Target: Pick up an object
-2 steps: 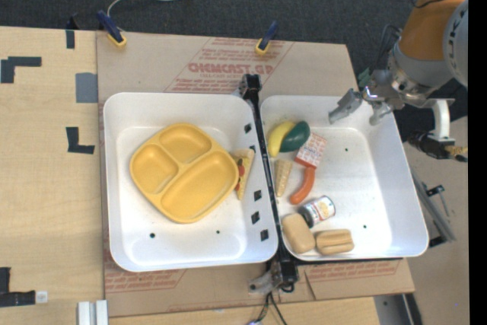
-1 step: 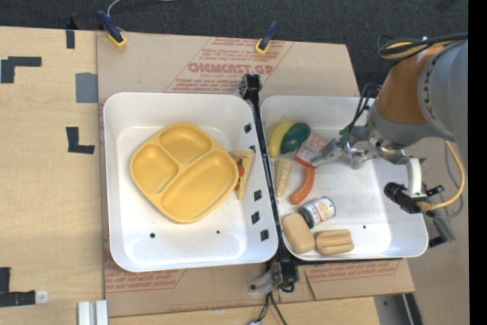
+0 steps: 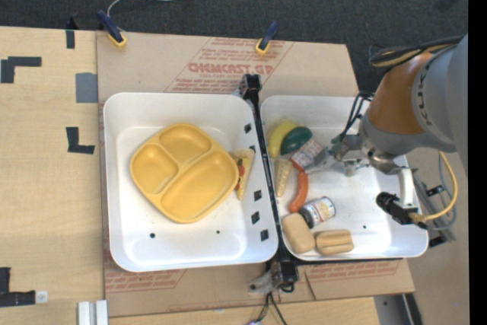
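The right bin [image 3: 380, 236] holds several toy foods. A yellow fruit [image 3: 279, 135] and a green piece [image 3: 299, 138] lie at its far left, with a pale corn cob [image 3: 283, 176] and an orange-red sausage [image 3: 299, 190] below them. A small can [image 3: 319, 210] lies on its side near two bread rolls [image 3: 298, 233] [image 3: 334, 241] at the front. My gripper [image 3: 337, 153] hangs low over the middle of this bin, just right of a small printed packet [image 3: 307, 154]. The wrist blocks the view of its tips.
In the left bin [image 3: 122, 232] lie a yellow divided plate [image 3: 183, 172] and a small yellow and red piece [image 3: 243, 170] against its right wall. A black divider [image 3: 262, 164] runs between the bins. Cardboard lies under both, held by two yellow clamps at the far edge.
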Controlling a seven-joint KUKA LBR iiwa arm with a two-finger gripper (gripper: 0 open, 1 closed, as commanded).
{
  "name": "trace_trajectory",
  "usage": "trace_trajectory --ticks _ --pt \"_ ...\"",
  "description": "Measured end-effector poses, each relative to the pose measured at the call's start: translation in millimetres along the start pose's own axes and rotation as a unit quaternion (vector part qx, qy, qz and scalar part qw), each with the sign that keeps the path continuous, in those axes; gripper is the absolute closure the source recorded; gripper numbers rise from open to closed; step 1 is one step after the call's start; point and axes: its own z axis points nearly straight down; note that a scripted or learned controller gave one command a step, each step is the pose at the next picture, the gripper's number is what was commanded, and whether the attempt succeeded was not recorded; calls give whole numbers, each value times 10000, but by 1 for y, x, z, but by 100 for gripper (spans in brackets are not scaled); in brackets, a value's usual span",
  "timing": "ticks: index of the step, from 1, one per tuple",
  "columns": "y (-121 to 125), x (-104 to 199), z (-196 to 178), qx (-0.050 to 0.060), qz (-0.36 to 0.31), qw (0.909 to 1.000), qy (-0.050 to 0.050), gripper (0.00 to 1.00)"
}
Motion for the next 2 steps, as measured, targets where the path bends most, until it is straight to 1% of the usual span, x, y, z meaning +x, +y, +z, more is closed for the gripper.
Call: trace_trajectory --ticks 1,2 --pt "23 21 1 24 -9 10000 14 0" --pt "41 23 1 38 -14 10000 24 0"
